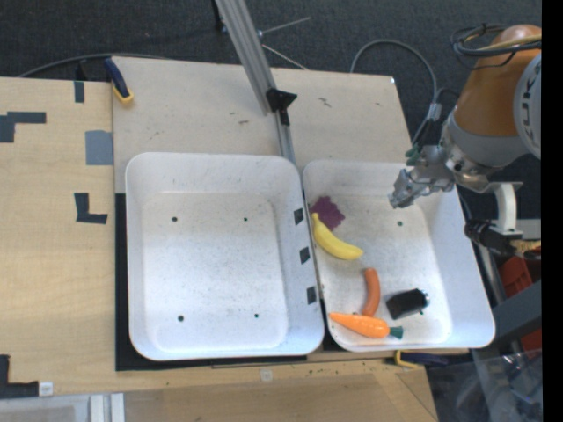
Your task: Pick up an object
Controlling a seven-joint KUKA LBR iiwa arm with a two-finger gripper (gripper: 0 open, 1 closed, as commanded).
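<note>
Five small things lay in the right bin, all in its left and near part: one yellow banana, its long axis slanting from upper left to lower right; one purple piece touching the banana's upper end; one orange sausage lying nearly upright in view; one carrot lying almost crosswise with its green tip to the right; one black block. The left bin sat beside it on the bench. The claw hung over the right bin's far part, well apart from them; whether shut or apart I cannot tell
</note>
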